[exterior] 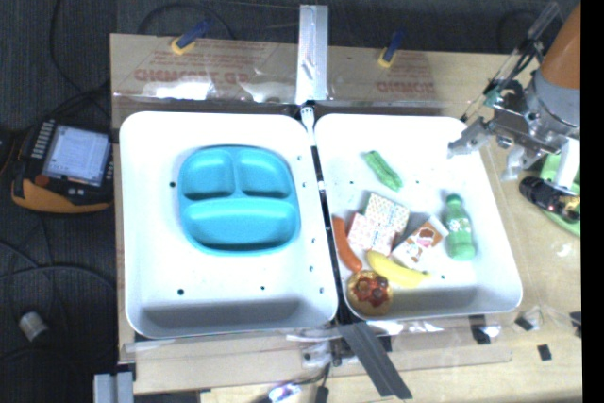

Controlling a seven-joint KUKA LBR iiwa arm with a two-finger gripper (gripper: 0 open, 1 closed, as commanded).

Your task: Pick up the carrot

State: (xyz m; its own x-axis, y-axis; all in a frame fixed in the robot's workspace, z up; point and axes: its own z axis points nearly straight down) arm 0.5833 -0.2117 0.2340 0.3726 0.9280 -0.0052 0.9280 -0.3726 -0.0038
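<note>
- The claw (486, 139) hangs over the upper right rim of the right bin (491, 231). Whether it is apart or together I cannot tell, and nothing shows in its grip.
- The carrot (344, 243) lies well to the claw's left and lower in the view, against the right bin's left wall, just beside a patterned box (379, 219).
- In the same bin, between claw and carrot, lie a green pod (383, 168) and a green bottle (459, 226). A banana (395, 269), a small carton (419, 245) and a bowl of fruit (369, 292) sit lower down.
- The left bin (151, 288), far to the claw's left, holds a blue divided tray (238, 199).
- Bare white floor lies directly below and left of the claw, at the right bin's upper part.
</note>
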